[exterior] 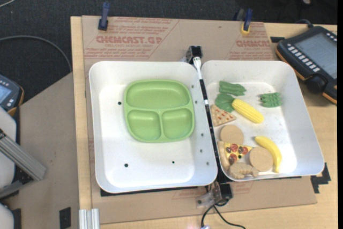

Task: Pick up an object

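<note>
Two white bins are set side by side on the bench. In the left bin (99,115) a green plate (158,110) with three sections is laid flat. All the small toy foods are found in the right bin (301,115), so that is where a thing to pick up must be looked for.

Near the middle of that bin a yellow corn cob (246,110) is laid at a slant. Two green leafy pieces (229,94) are packed against its upper left end, and a pizza slice (220,115) is placed just beside it on the left. Another green piece (269,99) is set apart on the right. Lower down, a banana (269,152) is pressed against a round tan disc (261,159), and more flat pieces are crowded near the bin's front left corner.

Whether the gripper is released or clenched cannot be told from this picture.

The corn cob is judged the best pick, because it looks round and thick, with bare floor on its right side. It should be come at from straight above and squeezed across its thin width, near its middle. The crowded flat pieces are best left alone, since two things could be nudged at once. The bin wall should be kept away from.
</note>
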`<act>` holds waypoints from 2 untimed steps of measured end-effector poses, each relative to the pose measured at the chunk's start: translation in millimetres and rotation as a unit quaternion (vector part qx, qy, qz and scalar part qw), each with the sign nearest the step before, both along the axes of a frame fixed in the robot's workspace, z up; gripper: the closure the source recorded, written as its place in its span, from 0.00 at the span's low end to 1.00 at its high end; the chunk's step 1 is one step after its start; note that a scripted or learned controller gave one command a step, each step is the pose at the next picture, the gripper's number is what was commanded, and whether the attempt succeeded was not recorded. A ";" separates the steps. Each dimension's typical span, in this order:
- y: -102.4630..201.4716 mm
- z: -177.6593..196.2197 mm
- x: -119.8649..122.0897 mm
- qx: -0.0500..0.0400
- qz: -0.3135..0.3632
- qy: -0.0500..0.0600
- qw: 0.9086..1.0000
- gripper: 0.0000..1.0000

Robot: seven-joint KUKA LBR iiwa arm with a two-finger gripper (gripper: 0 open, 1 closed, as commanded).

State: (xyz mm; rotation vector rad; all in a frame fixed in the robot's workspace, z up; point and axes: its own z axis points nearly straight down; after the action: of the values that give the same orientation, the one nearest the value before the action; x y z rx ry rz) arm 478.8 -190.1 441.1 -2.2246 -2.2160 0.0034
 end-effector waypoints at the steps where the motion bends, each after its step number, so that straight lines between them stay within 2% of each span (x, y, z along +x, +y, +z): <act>1: 66.9 77.8 1.5 -0.001 0.006 -0.008 1.000 1.00; 2: 22.4 30.8 0.4 0.000 0.001 0.000 1.000 1.00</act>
State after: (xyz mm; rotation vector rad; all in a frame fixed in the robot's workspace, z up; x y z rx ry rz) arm 479.2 -167.7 471.9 -2.2231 -2.2173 0.0027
